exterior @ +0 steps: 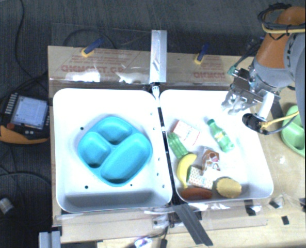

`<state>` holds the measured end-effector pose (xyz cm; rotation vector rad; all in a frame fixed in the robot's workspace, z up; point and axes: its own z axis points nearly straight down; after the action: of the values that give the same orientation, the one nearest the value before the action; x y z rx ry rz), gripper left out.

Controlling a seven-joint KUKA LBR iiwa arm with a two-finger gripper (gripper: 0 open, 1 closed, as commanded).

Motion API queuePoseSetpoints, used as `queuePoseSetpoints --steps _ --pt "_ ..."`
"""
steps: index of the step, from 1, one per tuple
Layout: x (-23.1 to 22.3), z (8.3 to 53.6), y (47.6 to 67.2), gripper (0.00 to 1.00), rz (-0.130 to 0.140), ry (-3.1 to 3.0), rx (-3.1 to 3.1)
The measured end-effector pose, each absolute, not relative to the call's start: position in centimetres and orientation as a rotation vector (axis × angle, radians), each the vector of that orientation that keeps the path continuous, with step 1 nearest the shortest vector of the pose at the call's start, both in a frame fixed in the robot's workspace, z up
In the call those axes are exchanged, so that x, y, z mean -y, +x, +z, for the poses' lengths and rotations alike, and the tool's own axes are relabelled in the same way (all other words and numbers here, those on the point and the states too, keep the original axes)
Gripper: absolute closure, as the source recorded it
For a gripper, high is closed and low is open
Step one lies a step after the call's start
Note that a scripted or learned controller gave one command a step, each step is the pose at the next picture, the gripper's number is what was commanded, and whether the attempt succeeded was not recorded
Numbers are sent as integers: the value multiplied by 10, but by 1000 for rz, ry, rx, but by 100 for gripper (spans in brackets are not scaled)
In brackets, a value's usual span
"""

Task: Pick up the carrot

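Note:
A reddish-orange elongated piece (196, 193), which I take for the carrot, lies along the front wall of the right bin (256, 154). It is tucked under a small patterned packet (199, 179) and touches a yellow-brown potato-like lump (228, 187). My gripper (236, 104) hangs over the bin's far right corner, well away from the carrot. It is open with nothing between its fingers.
The right bin also holds a green bottle (220, 135), a pink-and-white box (186, 132), a green vegetable (177, 145), a banana (186, 166) and a small wrapper (210, 159). In the left bin (70, 190) sits a blue divided tray (114, 150). A green object (295, 133) lies on the bench at right.

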<state>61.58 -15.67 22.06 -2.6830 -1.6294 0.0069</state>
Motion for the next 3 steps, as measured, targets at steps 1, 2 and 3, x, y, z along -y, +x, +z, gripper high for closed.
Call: queuePoseSetpoints --steps 1,2,3 --pt "157 221 616 0 7 -2684 1630" --pt "128 102 666 0 10 -2593 1774" --pt "114 89 663 0 43 -2823 1331"
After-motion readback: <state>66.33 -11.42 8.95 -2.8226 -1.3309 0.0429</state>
